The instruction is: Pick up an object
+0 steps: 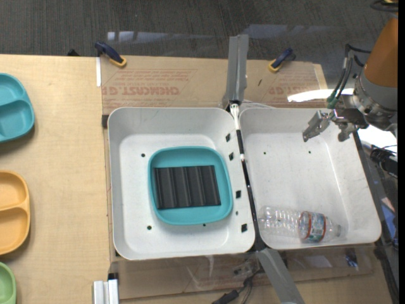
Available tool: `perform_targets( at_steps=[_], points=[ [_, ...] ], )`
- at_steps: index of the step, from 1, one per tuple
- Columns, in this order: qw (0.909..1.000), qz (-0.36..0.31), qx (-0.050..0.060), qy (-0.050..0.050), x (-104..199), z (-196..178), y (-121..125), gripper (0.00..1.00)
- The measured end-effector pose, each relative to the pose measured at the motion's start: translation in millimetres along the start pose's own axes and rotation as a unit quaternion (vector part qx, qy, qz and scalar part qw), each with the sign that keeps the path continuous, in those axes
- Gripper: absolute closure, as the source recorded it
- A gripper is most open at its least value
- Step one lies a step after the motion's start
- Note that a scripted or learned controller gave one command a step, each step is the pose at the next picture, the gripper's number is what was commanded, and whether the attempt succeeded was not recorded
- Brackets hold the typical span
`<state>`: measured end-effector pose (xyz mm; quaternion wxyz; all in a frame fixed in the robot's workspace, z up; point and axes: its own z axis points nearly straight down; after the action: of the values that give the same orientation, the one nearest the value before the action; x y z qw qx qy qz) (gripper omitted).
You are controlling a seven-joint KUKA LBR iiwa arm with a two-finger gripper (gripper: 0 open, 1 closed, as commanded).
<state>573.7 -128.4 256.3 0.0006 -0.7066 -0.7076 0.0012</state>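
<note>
Far left of the desk (57,138) at 9 o'clock you've got a teal plate (12,114), an orange plate (11,211) under it, and a green one (5,285) clipped at the bottom corner; none of them in reach of the bins. Left bin (126,132) holds a teal tray (190,185) with a dark ribbed insert, sitting roughly centre, flat. Blue-and-orange clamps (111,54) pin the cardboard at 12 o'clock behind both bins. Right bin (354,189) has one candidate: a clear plastic bottle (300,225) with a red-and-blue label, lying on its side along the near wall at about 6 o'clock of that bin. Its long axis runs near enough left-right, cap end apparently to the right. Gripper (329,125) sits over the far right part of the same bin, around 1 o'clock, nothing between the fingers; can't tell from this angle whether they're spread or closed, too small and side-on. The relation that matters: the bottle lies at roughly 7 o'clock from the gripper, well apart, across most of the bin floor. My read: you'd want the fingers closing across the bottle's short axis, and watch the near wall, the bottle looks tucked close against it.
</note>
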Motion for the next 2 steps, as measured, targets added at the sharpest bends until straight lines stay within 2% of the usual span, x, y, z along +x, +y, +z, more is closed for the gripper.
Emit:
perform_targets(
  at_steps=[1, 2],
  points=[
    [1.0000, 0.000, 0.001, -0.001, -0.8, -8.3, 0.2, 1.00],
    [1.0000, 0.000, 0.001, -0.001, -0.8, -8.3, 0.2, 0.00]
  ],
)
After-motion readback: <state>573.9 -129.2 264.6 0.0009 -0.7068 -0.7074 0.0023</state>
